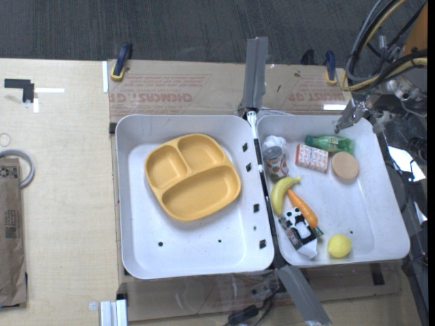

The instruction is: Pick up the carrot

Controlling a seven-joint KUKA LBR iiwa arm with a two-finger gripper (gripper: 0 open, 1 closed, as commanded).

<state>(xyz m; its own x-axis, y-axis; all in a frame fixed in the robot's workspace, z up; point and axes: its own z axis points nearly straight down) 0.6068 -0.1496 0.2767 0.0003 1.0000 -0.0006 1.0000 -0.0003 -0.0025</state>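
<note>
A: What sits nearest the camera?
B: A lemon (339, 246). The carrot (302, 208) lies beside a banana (282, 191), well below-left of the claw (352, 116), untouched.
A: Claw state?
B: Cannot tell.

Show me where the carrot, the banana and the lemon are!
carrot (302, 208): camera view, middle of its orange body.
banana (281, 192): camera view, middle of its yellow curve.
lemon (339, 246): camera view, center of the round yellow fruit.
</note>
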